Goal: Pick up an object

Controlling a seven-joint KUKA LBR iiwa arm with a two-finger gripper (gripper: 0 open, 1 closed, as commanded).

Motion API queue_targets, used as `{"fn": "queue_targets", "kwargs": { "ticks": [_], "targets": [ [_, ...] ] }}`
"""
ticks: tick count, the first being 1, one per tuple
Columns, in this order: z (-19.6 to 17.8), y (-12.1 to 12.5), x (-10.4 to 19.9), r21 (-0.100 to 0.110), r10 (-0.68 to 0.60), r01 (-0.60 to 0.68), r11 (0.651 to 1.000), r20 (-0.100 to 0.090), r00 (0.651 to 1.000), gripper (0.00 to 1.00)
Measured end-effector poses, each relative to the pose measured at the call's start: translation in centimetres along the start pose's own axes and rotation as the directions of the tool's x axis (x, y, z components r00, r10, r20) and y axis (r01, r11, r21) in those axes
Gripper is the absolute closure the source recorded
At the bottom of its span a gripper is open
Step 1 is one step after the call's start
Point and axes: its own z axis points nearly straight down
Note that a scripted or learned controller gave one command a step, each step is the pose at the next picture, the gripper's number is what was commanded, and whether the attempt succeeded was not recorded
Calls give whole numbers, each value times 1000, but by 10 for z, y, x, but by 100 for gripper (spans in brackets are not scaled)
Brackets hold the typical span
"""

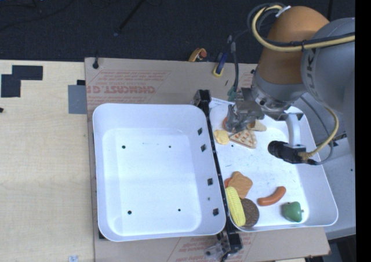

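- The gripper [237,120] was down in the far end of the right bin [317,186], hanging from the grey arm [324,64] with its orange band, which reached in from the right.
- How the gripper was set, wide, narrow or closed on something, could not be told; its tips were lost among the toys beneath it.
- Directly under the gripper, touching or nearly so, lay a toy waffle wedge [244,138], tan with a grid pattern.
- Just to the left of the gripper, beside the waffle, sat a small yellow toy food piece [221,136]; a bit of red-brown showed just above it, too hidden to name.
- On the gripper's other side a pale tan piece [259,127] peeked out from under the wrist.
- Nearer the camera than the gripper, well apart from it, were a toast-like orange slab [240,184], a yellow corn cob [234,205] lying against a dark brown round cookie [250,211], a sausage [271,196] and a green pepper [293,211].
- A black cable fitting [285,150] hung to the right of the gripper, over the bin floor.
- The left bin [110,139] stood far to the gripper's left, beyond the black clips joining the two bins.
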Motion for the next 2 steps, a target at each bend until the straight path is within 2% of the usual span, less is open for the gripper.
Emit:
{"fn": "queue_targets", "kwargs": {
  "ticks": [1, 2],
  "targets": [
    [-142, 18, 69, -17, -4, 4, 1000, -1, 1000, 100],
    [-216, 23, 123, -7, 0, 0, 1000, 0, 1000, 100]
  ]
}}
